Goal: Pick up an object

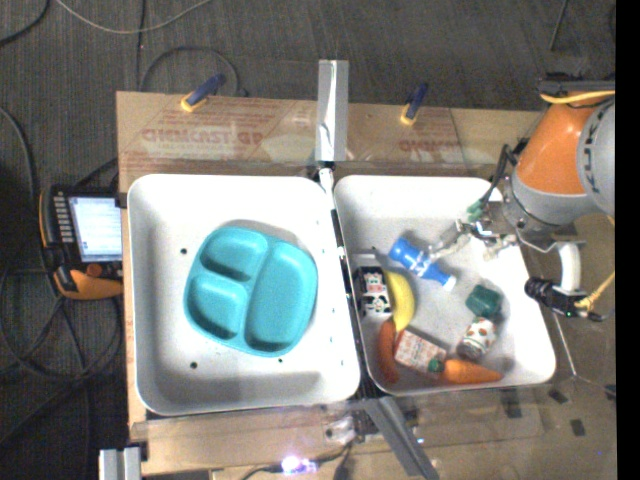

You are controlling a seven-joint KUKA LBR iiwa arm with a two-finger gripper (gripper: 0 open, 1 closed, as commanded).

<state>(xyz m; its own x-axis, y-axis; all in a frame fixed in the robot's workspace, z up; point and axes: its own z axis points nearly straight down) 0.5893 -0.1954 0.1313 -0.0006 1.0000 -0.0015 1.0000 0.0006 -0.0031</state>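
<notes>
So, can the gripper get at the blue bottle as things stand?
Probably yes. The gripper hangs over the right bin, just beside the blue bottle, which lies on top with nothing over it. The banana sits close on its far side.

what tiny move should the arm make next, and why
Probably a short drop straight down onto the blue bottle. The end effector hangs in the right bin just up and right of the bottle's upper end, with nothing seen between it and the bottle. The bottle lies apart from the banana and green block, so it looks the easiest target.
</notes>
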